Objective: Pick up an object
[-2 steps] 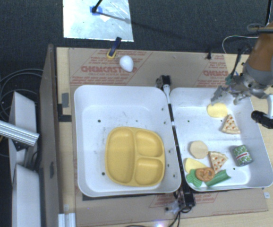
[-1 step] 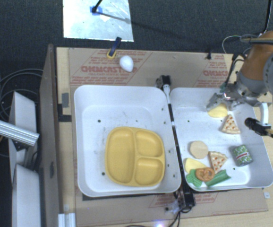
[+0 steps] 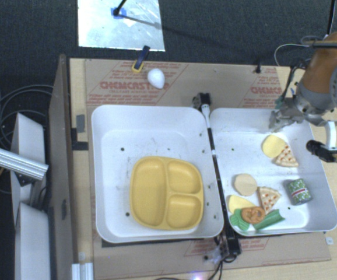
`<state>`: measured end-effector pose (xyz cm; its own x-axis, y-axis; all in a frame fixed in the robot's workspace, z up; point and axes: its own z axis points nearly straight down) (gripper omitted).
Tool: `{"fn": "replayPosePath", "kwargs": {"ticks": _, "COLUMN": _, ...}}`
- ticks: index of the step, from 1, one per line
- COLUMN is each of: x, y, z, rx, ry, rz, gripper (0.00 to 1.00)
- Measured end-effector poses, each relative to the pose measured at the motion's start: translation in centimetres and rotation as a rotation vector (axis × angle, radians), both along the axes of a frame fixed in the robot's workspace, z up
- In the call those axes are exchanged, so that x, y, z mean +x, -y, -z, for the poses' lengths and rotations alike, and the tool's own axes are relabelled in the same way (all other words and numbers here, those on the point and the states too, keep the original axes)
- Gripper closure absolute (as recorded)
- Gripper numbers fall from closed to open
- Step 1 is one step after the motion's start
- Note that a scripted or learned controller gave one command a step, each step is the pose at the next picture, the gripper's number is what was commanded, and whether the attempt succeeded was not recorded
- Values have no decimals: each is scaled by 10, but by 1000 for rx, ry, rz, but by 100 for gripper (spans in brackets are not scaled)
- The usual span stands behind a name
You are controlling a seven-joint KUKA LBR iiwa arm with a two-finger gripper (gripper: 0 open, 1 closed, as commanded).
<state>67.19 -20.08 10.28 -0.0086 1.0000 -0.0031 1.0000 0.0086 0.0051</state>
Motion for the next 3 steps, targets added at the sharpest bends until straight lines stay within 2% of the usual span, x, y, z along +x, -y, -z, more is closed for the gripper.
{"fn": "replayPosePath", "kwargs": {"ticks": 1, "x": 0, "y": 0, "z": 1, "rx": 0, "ry": -1, "rz": -1, "gripper": 0}}
{"fn": "replayPosePath", "kwargs": {"ticks": 2, "x": -39, "y": -14, "z": -1, "rx": 3, "ry": -6, "rz": 8, "gripper": 0}}
{"fn": "replayPosePath", "kwargs": {"ticks": 3, "x": -35, "y": 7, "z": 6, "rx": 1, "ry": -1, "rz": 8, "gripper": 0}}
